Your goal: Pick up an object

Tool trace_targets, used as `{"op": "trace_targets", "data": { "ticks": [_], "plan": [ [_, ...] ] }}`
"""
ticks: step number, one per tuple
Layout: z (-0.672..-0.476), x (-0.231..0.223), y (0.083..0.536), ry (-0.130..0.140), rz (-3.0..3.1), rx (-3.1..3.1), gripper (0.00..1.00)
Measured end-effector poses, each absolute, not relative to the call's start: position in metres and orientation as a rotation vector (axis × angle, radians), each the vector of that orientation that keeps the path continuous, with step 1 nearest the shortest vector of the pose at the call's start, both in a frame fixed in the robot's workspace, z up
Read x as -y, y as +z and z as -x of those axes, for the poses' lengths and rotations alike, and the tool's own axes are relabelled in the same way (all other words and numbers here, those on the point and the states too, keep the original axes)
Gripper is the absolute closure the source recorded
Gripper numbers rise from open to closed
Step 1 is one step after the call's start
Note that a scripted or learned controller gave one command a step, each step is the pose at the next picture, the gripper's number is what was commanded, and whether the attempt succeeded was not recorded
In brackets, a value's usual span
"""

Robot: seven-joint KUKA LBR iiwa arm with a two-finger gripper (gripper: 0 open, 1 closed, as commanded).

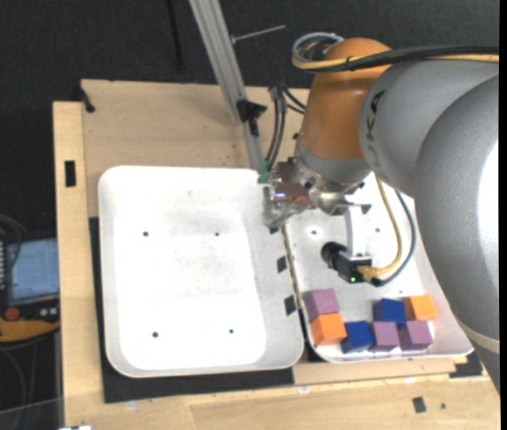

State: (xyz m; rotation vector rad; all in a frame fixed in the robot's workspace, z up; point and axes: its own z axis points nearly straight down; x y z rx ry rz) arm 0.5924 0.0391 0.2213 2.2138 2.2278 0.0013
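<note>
White bins counted at two, side by side on the bench (70, 240): left bin (182, 240) and right bin (316, 271). Logged seven small blocks in all, every one in the right bin and grouped along its front edge. Tallied by colour as three purple, two orange, two blue. Found one purple block (322, 302) at the group's left end, touching an orange block (329, 328) just in front of it. Noted a blue block (357, 335) beside that orange one, then a second purple block (385, 334) and a third purple block (416, 333) in line along the front edge. Recorded a second blue block (389, 311) and a second orange block (421, 307) side by side just behind that line, toward the front right corner.

Observed one arm (433, 150) reaching in from the right, its grey body covering the right bin's right edge. Saw the orange band (334, 115) above the bin's back edge, wrist pointed downward. Located the gripper (280, 200) low at the back left corner of the right bin, by the edge shared with the left bin, well apart from the blocks. Could not tell whether the jaws stood apart or together. Saw no block in its grasp. Noted one yellow-and-black cable (388, 258) looped beneath the wrist.
</note>
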Motion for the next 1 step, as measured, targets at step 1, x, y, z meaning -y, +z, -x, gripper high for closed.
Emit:
{"op": "trace_targets", "data": {
  "ticks": [1],
  "plan": [
    [-0.6046, -0.0859, 0.2208, 0.003, -2.214, -2.229, 1.00]
  ]
}}
